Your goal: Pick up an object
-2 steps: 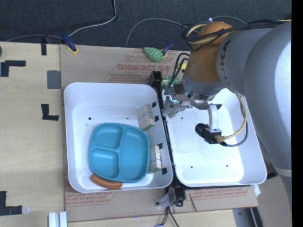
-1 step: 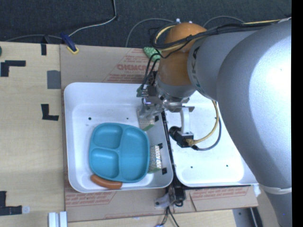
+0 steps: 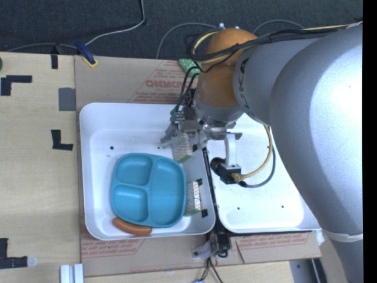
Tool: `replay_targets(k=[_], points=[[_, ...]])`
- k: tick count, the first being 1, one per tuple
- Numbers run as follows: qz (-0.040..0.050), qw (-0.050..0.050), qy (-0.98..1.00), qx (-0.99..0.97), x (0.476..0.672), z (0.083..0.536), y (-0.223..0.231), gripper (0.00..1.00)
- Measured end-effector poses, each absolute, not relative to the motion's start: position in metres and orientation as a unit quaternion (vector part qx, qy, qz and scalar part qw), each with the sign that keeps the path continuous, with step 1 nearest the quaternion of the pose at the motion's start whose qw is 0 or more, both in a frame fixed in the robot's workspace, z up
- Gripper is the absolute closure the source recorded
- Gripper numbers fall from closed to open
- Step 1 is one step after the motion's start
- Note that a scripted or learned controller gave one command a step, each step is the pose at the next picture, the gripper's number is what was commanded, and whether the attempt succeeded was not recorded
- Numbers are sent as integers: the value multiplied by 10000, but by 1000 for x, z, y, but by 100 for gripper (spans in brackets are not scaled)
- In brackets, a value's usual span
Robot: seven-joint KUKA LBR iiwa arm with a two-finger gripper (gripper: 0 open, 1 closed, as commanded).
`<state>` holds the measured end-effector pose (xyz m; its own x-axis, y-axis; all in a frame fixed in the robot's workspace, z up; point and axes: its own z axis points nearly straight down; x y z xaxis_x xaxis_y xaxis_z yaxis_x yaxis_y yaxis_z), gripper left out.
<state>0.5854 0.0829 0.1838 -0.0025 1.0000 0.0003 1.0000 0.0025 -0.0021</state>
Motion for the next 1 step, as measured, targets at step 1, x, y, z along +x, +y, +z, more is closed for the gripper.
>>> replay_targets(k=[1], points=[[10, -5, -7069, -7073, 641, 184, 23, 0]])
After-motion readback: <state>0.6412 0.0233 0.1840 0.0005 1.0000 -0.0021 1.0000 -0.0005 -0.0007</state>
